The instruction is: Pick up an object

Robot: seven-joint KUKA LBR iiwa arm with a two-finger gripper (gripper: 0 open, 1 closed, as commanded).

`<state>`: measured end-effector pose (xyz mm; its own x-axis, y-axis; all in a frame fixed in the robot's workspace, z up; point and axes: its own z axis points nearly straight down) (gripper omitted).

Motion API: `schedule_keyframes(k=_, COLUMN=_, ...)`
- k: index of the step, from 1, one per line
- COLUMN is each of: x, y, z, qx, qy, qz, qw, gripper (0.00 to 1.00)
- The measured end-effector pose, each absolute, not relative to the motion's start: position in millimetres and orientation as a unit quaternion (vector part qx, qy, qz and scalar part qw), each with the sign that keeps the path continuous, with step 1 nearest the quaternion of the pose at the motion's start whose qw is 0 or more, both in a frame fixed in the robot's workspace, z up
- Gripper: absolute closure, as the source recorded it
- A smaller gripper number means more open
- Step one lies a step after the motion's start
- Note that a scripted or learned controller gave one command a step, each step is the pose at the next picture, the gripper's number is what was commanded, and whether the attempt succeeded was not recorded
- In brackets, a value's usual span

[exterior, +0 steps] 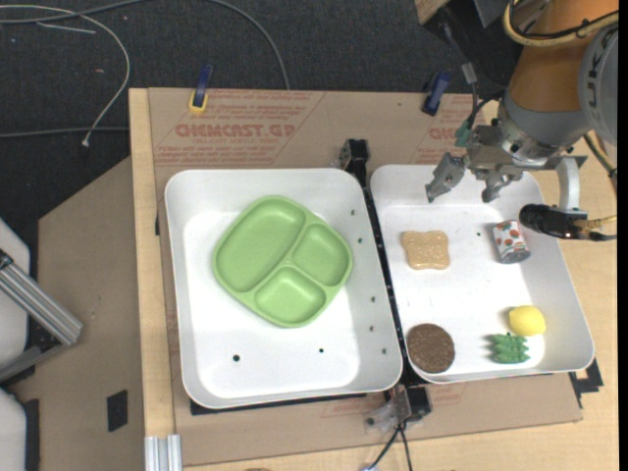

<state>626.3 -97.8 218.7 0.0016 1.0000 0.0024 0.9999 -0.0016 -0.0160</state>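
My gripper (pixel 467 184) hangs open over the far edge of the right bin (pixel 559 292), its two grey fingers (pixel 442 180) spread apart with nothing between them. Below it in that bin lie a tan slice of toast (pixel 425 249), a small can with a red-patterned label (pixel 509 240), a yellow lemon (pixel 527 320), a green leafy toy (pixel 509 348) and a brown round patty (pixel 430 347). The toast is the closest item, a little toward the front from the fingertips.
The left bin (pixel 196 351) holds a green three-compartment plate (pixel 283 259). Both bins sit on a cardboard sheet (pixel 157 145) held by blue clamps (pixel 202 84). The arm's orange band (pixel 569 27) rises at the upper right. Cables lie on the dark floor behind.
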Motion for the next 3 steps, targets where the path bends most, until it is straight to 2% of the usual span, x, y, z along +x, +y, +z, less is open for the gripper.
schedule_keyframes(k=1, x=629.0, y=-97.5, z=227.4, qx=-0.707, qy=-0.707, qz=0.0001, qw=0.001, gripper=0.00)
schedule_keyframes(k=2, x=632.4, y=-105.4, z=179.1, qx=-0.707, qy=-0.707, qz=0.0018, qw=0.003, gripper=0.00)
schedule_keyframes(k=3, x=624.5, y=-107.0, z=133.5, qx=-0.707, qy=-0.707, qz=0.0020, qw=0.003, gripper=0.00)
